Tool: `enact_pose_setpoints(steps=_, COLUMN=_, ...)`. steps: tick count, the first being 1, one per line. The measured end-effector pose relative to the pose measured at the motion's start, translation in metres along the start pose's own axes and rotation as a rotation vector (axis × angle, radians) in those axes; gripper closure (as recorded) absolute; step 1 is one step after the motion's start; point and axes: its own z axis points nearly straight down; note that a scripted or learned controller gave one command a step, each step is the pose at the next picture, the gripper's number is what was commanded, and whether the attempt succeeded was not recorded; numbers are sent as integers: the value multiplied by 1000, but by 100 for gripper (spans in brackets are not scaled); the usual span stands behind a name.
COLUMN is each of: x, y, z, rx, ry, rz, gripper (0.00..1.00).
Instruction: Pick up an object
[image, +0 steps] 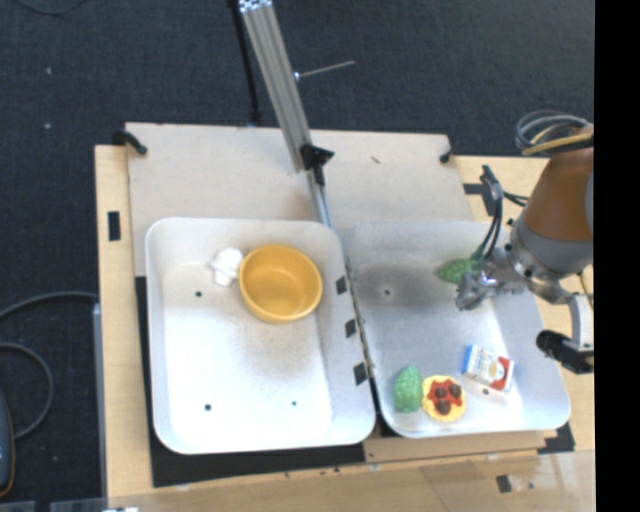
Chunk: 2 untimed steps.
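My gripper (471, 291) hangs low over the upper part of the right bin (400, 300), with the orange-banded arm (560, 215) behind it at the right. A small green object (455, 269) lies just up and left of the gripper, touching or nearly touching it. Near the bin's front edge lie a green leafy toy (407, 388), a round yellow toy with red spots (444, 397) and a red and white carton (488, 368).
The left bin (200, 400) holds a yellow bowl (281, 282) with a small white object (226, 264) beside it, both near its far edge. A slanted metal pole (285, 90) rises behind the bins. Cables (548, 128) run by the arm.
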Motion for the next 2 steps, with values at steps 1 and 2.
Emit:
enact_pose_setpoints(steps=1, x=0, y=3, z=-44, rx=-5, ry=-1, rz=-1, gripper=100)
enact_pose_setpoints(steps=2, x=-1, y=5, z=-98, rx=-6, ry=-1, rz=-2, gripper=100)
